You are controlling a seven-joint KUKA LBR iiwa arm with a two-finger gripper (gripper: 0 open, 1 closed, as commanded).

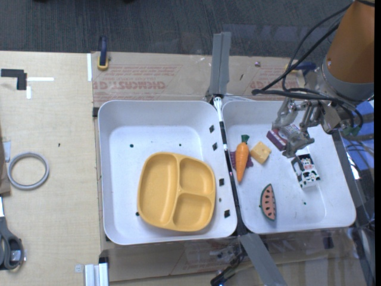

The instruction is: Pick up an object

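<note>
You are looking down on the counter (47, 219), which is carrying two shallow white bins side by side. The left bin (113, 177) is holding a yellow divided plate (177, 191), sitting toward the 6 o'clock side of that bin. The right bin (333, 213) is holding the loose objects. A toy carrot (241, 159) is lying along the bin's 9 o'clock wall with its green top pointing toward 12 o'clock. A pale yellow cheese block (261, 153) is sitting just beside the carrot at its 3 o'clock side. A watermelon slice (268, 202) is lying apart from both, toward 6 o'clock. A small black-and-white item (306, 170) is lying near the bin's centre, at 3 o'clock from the cheese block. The arm is reaching in from 3 o'clock, its orange band (354, 37) showing at the upper corner, and the pincer (293, 137) is hanging over the 12 o'clock half of the right bin. A dark purple piece (277, 139) is showing at the pincer's 9 o'clock edge; you cannot tell whether it is between the fingers, nor how far the pincer is open. On the counter at 9 o'clock of the bins, a grey ring (27, 170) is lying flat.
</note>
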